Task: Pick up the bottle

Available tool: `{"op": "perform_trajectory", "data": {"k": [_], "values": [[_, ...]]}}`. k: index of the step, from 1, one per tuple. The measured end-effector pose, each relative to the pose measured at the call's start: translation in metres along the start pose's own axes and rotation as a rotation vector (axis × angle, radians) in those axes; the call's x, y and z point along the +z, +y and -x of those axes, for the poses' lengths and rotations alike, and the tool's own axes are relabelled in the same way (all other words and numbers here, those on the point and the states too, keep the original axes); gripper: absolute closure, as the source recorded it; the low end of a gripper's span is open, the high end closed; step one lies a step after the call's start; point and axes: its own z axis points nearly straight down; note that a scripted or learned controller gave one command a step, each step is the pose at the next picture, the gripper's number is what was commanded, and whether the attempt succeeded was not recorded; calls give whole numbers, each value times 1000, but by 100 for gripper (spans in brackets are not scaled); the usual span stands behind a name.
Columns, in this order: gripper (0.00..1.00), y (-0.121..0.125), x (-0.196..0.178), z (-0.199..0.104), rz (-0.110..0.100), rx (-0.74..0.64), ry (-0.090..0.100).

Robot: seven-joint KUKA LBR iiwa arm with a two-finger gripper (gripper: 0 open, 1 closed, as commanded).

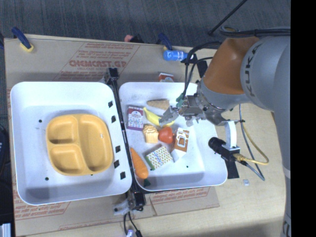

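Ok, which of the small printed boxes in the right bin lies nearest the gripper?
The orange-and-white box, just below the gripper and right of the tomato. The red box and green-patterned box lie farther off.

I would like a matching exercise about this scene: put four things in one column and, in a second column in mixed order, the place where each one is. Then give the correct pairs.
Things:
1. yellow divided tray
2. carrot
3. banana
4. gripper

Places:
A. against the left wall of the right bin, near its front corner
B. just above the banana's right end
C. in the left bin
D. in the middle of the right bin, below a piece of bread

Pairs: 1-C, 2-A, 3-D, 4-B
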Motion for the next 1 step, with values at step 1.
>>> {"op": "perform_trajectory", "data": {"k": [1], "values": [[0, 61, -31, -64, 1, 203, 0]]}}
